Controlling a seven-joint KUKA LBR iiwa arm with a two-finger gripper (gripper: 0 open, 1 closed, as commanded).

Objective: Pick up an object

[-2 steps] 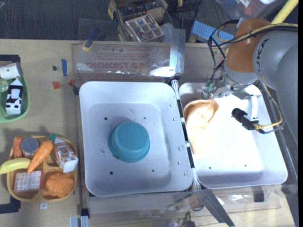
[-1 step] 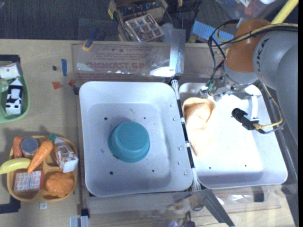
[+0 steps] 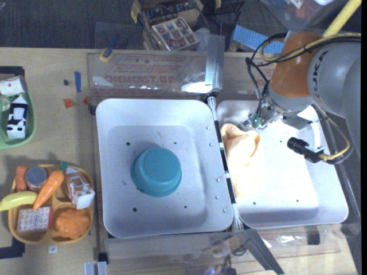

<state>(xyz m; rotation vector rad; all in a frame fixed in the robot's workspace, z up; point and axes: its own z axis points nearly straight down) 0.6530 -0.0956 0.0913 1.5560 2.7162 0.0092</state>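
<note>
A pale orange, soft-looking object (image 3: 241, 146) lies at the far left of the right bin (image 3: 298, 205), against the wall shared with the other bin. My gripper (image 3: 256, 121) hangs just over that object's upper right edge, under the grey arm with its orange band (image 3: 295, 67). Whether it touches the object is unclear. A teal bowl (image 3: 157, 172) sits upside down in the middle of the left bin (image 3: 114, 125), well away from the gripper.
A black cylindrical part with a yellow cable (image 3: 303, 148) hangs over the right bin. Left of the bins stand a yellow tray of toy food (image 3: 49, 202) and a green dish (image 3: 17, 119). A clear plastic box (image 3: 152, 73) lies behind the left bin.
</note>
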